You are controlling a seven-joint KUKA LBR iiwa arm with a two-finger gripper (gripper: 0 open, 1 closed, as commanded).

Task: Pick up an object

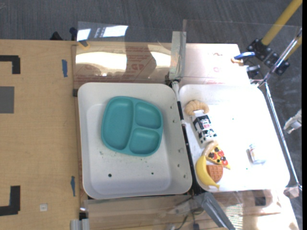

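In the right bin (240, 102) several small objects lie along its left side. A tan croissant (195, 106) is at the top. Below it lies a small black and white carton (203, 127). Lower down sit a pizza slice (218, 155), a brown waffle (215, 172) and a yellow banana (204, 173) by the front left corner. A small grey and white item (253, 155) lies alone toward the right.
The left bin (91, 176) holds a teal three-compartment plate (131, 125). A clear plastic wall stands behind both bins. Cardboard (33, 128) covers the bench to the left. A yellow pole with black clamps (268, 47) is at the upper right.
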